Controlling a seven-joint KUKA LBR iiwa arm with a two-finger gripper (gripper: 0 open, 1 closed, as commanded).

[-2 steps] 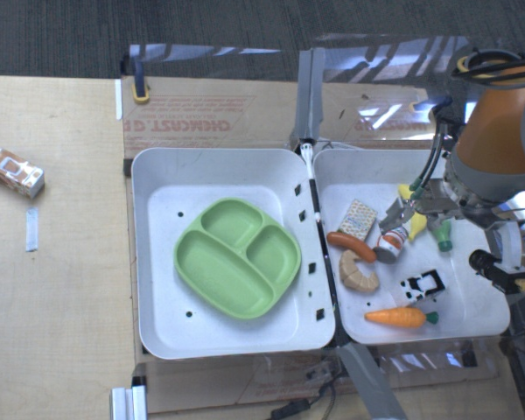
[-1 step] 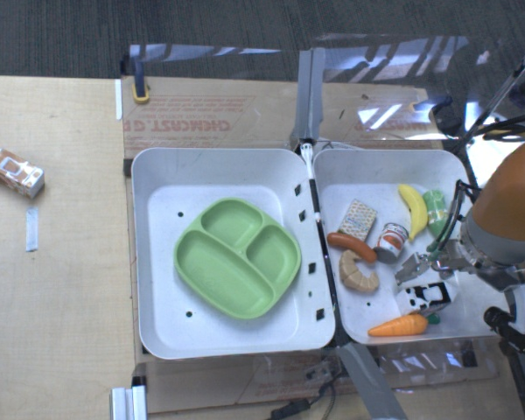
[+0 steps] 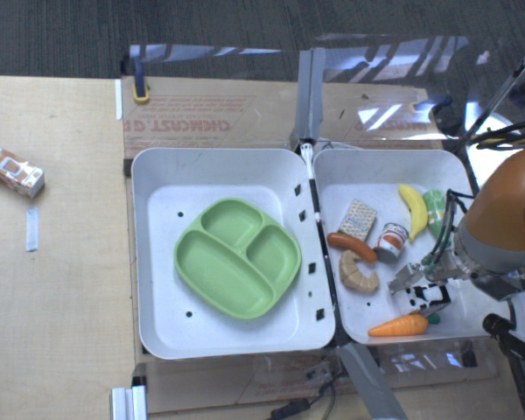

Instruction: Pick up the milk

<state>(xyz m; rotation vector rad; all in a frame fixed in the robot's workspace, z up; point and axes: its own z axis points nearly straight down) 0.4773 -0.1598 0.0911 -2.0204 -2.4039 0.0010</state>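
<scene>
1. Your target, the milk [image 3: 430, 296], looks to be the small black-and-white carton lying low in the right bin [image 3: 378, 169], near that bin's front-right corner and just above the leafy end of the carrot.
2. The gripper [image 3: 411, 278] sits right beside the milk, at its upper-left edge, with the grey metal fingers angled down toward the bin floor (you cannot tell from this angle whether they are released or clenched, and nothing is plainly seen between them).
3. The arm [image 3: 506, 221] comes in from the right, its orange band hanging over the bin's right side.
4. Around the milk you have a carrot [image 3: 398, 325] just below it, a croissant [image 3: 359, 275] to the left, and a sausage [image 3: 353, 245] above that.
5. Farther up you see a small can [image 3: 391, 240], a cracker-like packet [image 3: 358, 220], a banana [image 3: 412, 208] and something green [image 3: 434, 208] beside it.
6. The left bin [image 3: 149, 261] holds a green divided plate [image 3: 236, 258].
7. Out on the bench [image 3: 52, 322], well apart at far left, lies a small orange-and-white box [image 3: 16, 173].
</scene>
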